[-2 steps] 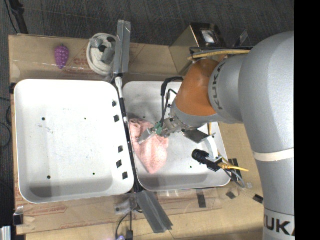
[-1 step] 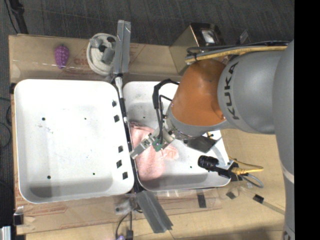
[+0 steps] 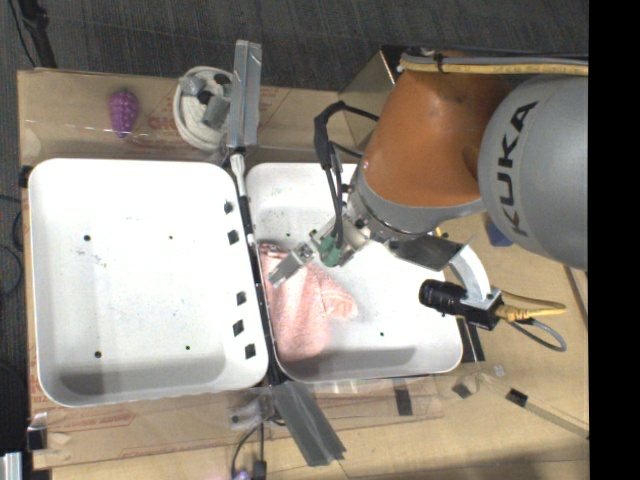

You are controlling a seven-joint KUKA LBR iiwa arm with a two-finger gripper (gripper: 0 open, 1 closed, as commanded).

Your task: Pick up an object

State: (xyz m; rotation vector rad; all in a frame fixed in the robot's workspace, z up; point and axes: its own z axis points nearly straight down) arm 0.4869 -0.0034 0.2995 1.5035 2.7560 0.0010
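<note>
The gripper (image 3: 300,260) hovers at the pink cloth's (image 3: 305,313) 12 o'clock edge (right bin (image 3: 440,353)); I cannot tell its fingers' state.

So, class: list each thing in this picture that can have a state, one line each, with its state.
Pink cloth: crumpled, lying in the right bin against its left wall.
Gripper: low in the right bin, at the cloth's top edge.
Right bin: holds the cloth.
Left bin: upright, beside the right bin.
Purple thing: on the bench, outside the bins.
</note>
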